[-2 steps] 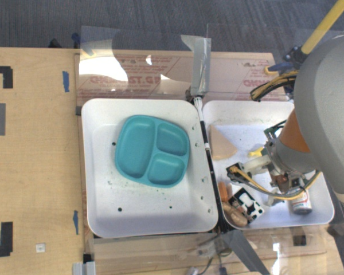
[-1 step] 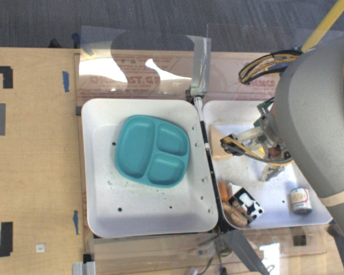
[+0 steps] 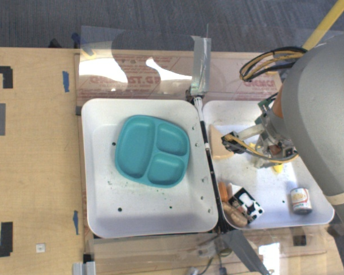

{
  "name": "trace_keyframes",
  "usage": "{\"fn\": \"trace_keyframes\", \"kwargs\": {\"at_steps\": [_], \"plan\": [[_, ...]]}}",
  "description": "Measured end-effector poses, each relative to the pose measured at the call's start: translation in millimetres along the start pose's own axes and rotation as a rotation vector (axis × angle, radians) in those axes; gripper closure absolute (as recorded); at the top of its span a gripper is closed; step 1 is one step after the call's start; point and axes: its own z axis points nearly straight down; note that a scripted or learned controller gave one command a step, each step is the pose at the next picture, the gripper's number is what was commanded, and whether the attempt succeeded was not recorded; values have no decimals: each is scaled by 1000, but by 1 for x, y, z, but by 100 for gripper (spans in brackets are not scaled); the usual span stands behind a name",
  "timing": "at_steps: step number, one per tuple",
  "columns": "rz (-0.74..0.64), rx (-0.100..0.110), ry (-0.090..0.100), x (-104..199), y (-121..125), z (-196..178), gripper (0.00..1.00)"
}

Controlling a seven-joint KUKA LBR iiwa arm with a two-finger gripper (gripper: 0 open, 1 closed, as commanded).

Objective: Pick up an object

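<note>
My gripper (image 3: 268,152) hangs low over the middle of the right bin (image 3: 318,183), under the grey arm that reaches in from the right. A small silver can with a red label (image 3: 300,200) stands near the bin's front right corner, in front of and right of the gripper. A black-and-white object (image 3: 246,204) lies at the front left, beside brown and orange items (image 3: 233,212). A tan flat piece (image 3: 217,146) rests against the bin's left wall. Something yellow (image 3: 277,168) shows just below the gripper; I cannot tell if it is held.
The left bin (image 3: 97,171) holds a teal divided plate (image 3: 152,150) in its middle. A clear plastic wall (image 3: 143,67) rises behind both bins. The divider rim (image 3: 205,153) runs between the bins.
</note>
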Motion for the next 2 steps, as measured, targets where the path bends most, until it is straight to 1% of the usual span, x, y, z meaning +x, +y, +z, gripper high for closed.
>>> {"fn": "trace_keyframes", "kwargs": {"at_steps": [1,2], "plan": [[-315,-4,-1,-19,92,11,100],[-548,7,6,-79,106,10,100]]}}
